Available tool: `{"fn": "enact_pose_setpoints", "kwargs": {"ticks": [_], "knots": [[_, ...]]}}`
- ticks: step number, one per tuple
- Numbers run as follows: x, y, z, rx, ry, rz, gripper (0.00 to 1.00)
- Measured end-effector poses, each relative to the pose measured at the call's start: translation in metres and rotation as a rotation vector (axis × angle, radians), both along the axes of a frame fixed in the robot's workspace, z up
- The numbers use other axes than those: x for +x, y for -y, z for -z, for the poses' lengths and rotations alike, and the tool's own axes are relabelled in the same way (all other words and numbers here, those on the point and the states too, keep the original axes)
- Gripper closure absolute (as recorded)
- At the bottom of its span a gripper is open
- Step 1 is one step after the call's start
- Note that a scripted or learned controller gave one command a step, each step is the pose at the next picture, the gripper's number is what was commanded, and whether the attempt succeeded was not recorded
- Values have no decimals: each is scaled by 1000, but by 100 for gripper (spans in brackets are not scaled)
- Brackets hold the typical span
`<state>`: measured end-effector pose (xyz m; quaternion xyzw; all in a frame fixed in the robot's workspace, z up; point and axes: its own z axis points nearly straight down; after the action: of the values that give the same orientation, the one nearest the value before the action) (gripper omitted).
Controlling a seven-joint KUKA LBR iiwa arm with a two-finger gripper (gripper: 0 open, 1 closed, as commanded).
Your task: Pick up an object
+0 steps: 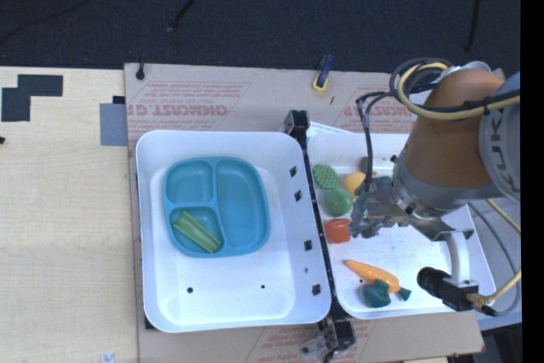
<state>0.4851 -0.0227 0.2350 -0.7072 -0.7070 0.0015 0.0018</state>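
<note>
Nearest, a small teal toy [376,294] sits beside an orange plastic carrot [371,271]; beyond, the gripper [364,221] hovers, finger state unclear.

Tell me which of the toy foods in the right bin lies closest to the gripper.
The red block, just left of the gripper by the divider. The green pieces and yellow piece sit farther up; the carrot lies below.

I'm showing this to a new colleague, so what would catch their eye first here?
Probably the grey and orange arm reaching in from the right, its gripper low over the right bin beside a red block and green toy food. Next, the bright blue divided plate in the left bin, with a green vegetable in its near-left compartment.
</note>
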Motion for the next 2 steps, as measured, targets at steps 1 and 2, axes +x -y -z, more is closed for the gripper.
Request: {"fn": "enact_pose_setpoints", "kwargs": {"ticks": [1,2], "knots": [[12,9,14,-1,-1,2,100],[-2,2,16,0,-1,1,100]]}}
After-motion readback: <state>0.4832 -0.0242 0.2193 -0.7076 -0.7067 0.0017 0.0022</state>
